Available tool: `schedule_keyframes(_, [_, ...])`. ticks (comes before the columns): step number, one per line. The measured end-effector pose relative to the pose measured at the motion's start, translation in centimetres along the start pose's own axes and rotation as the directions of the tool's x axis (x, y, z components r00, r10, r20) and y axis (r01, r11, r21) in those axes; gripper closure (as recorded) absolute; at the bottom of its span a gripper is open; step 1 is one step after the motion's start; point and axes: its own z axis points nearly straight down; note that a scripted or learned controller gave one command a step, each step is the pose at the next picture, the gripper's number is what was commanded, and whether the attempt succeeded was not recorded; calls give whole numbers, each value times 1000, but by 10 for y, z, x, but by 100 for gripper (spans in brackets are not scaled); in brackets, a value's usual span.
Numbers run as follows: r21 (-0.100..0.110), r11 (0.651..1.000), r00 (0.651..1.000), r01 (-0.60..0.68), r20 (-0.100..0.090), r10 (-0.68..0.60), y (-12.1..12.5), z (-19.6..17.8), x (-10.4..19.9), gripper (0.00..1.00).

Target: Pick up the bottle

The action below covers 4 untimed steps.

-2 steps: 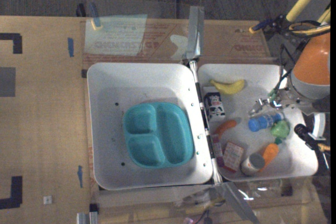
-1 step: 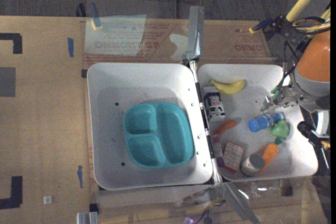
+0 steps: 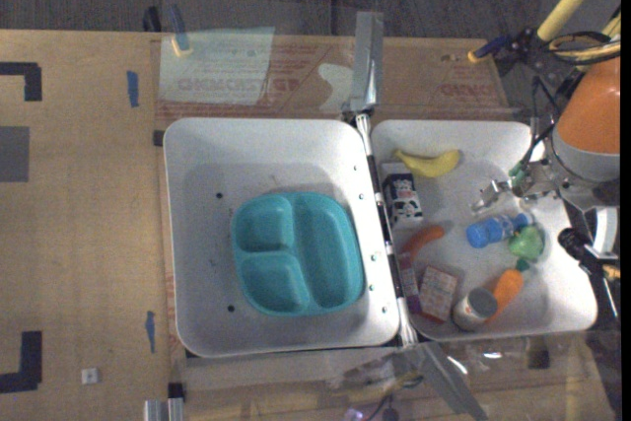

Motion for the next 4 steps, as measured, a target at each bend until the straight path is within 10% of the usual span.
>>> schedule_keyframes(2, [-2,999,999,47,-15,-47,-71,10,3,0])
schedule_keyframes(3, [-5,999,999,40,-4,-41,-72,-1,-2,100])
schedule_keyframes(4, [10,974,974,-226,-4,226,-105,-137,-2,100])
